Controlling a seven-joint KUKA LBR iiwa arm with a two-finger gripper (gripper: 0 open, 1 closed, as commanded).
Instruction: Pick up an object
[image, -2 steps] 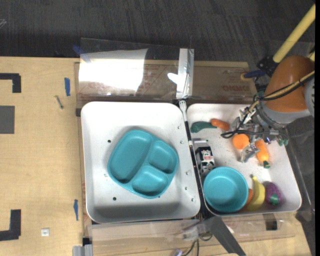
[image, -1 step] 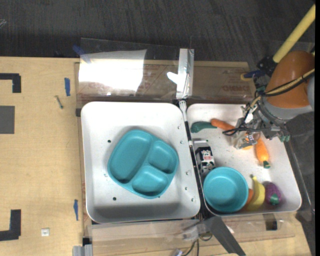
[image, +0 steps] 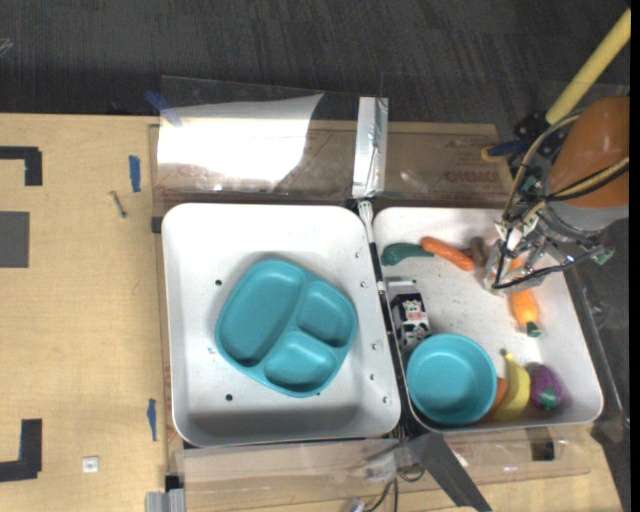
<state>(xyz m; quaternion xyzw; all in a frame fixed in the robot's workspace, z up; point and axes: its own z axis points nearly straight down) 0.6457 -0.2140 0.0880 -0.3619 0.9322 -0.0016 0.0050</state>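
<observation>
the left bin (image: 190, 300), mid-frame, holds a teal divided plate (image: 287, 325). in the right bin (image: 580, 345), a teal-handled tool (image: 403, 254) and a carrot (image: 447, 253) lie along the upper edge, a small black-and-white box (image: 411, 315) sits by the left wall, and a teal bowl (image: 450, 377) fills the lower left (a banana (image: 516, 388) and purple fruit (image: 545, 387) beside it). the gripper (image: 508, 262) hovers upper right, just above a small orange carrot (image: 526, 309); whether its fingers are apart or together cannot be told.
</observation>
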